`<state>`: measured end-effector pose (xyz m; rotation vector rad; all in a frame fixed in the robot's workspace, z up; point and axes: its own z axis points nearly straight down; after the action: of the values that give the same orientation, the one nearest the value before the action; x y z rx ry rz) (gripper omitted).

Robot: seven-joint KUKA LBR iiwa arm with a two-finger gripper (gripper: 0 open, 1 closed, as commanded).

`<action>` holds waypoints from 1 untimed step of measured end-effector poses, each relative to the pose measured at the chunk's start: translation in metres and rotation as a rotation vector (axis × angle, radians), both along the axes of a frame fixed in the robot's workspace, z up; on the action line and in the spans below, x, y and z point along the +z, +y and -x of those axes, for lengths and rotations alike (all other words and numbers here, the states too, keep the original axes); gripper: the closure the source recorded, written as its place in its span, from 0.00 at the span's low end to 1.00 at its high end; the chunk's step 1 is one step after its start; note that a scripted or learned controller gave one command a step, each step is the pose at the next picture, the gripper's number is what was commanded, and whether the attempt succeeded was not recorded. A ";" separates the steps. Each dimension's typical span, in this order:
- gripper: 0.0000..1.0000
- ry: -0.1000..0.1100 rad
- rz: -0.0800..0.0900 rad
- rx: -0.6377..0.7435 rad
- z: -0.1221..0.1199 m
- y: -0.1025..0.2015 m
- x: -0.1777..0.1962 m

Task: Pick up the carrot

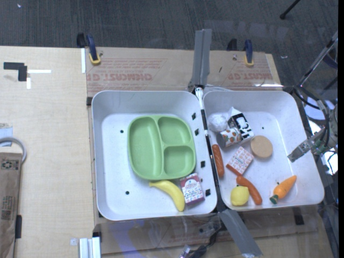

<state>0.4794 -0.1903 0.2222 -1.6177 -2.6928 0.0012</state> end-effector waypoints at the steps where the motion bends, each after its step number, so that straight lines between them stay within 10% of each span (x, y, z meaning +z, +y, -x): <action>1: 0.00 0.000 0.000 -0.001 0.000 0.000 0.000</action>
<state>0.4793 -0.1904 0.2222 -1.6184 -2.6921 0.0011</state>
